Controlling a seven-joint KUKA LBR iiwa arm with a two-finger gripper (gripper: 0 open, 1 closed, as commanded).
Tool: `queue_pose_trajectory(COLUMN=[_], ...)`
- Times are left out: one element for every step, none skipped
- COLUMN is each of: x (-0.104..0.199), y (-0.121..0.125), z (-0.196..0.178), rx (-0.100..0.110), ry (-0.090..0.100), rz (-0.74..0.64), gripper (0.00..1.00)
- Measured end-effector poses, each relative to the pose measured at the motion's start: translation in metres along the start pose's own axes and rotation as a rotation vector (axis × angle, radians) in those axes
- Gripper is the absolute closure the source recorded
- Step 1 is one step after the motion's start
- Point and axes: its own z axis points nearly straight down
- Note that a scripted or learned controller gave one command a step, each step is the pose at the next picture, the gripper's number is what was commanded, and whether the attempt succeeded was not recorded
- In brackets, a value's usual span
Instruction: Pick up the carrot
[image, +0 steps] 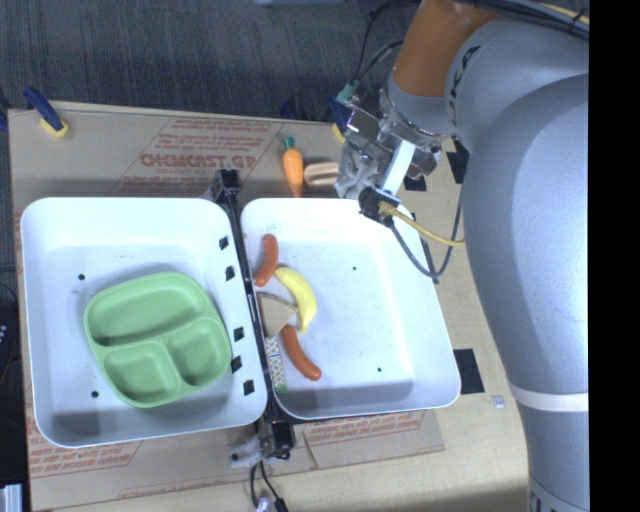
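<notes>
The carrot (292, 170), orange with a green top, lies on the cardboard just behind the far left corner of the right bin (400, 330), outside both bins. My gripper (347, 184) hangs over that bin's far rim, a short way right of the carrot. A pale beige object (320, 175) lies between the carrot and the gripper. Nothing shows as held.
The right bin holds a yellow banana (299, 296), two orange-red sausages (266, 258) (301, 353) and a small packet (274, 363) along its left side. A green divided plate (155, 337) sits in the left bin (50, 260). A yellow cable (430, 235) trails from the wrist.
</notes>
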Motion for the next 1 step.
queue_pose_trajectory(x=[-0.0064], y=[-0.0935], z=[0.0954], rx=[0.004], ry=[-0.002], rz=[0.145], gripper=[1.0])
